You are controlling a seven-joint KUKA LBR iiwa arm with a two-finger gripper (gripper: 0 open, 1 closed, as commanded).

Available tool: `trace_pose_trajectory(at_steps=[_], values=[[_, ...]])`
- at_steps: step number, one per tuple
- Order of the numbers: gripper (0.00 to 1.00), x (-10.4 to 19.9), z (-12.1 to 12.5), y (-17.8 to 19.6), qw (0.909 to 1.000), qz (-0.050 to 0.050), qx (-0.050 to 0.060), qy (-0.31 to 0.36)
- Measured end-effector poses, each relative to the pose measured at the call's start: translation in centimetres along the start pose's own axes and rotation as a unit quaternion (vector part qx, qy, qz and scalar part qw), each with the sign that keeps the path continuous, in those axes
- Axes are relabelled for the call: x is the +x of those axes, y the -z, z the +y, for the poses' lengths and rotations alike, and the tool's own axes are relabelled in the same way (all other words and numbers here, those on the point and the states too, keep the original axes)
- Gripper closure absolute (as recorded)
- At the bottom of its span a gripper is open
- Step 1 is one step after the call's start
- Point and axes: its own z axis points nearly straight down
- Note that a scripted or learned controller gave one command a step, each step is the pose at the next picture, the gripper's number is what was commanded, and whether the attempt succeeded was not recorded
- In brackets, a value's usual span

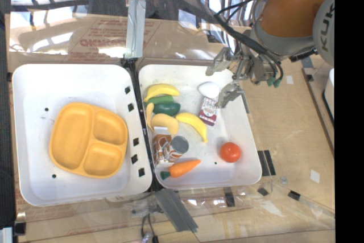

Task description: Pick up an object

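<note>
The right bin (250, 142) holds several items: a banana (161, 90), a green pepper (165, 106), a second banana (193, 124), a white round piece (208, 89), a small red-and-white carton (209, 111), a red tomato (230, 152), a carrot (182, 168), a brown carton (162, 149) and a grey can (180, 144). My gripper (223, 79) hangs over the bin's far right corner, beside the white round piece and the small carton. It is open, with nothing between the fingers.
The left bin (28, 94) holds a yellow divided plate (88, 138). A black divider (139, 122) separates the bins. The arm and its cables (267, 37) come in from the upper right, over the brown bench.
</note>
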Motion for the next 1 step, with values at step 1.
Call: trace_pose_trajectory(at_steps=[1], values=[[0.0, -0.1, -1.2, -19.52, 0.9999, 0.0, -0.001, 0.011]])
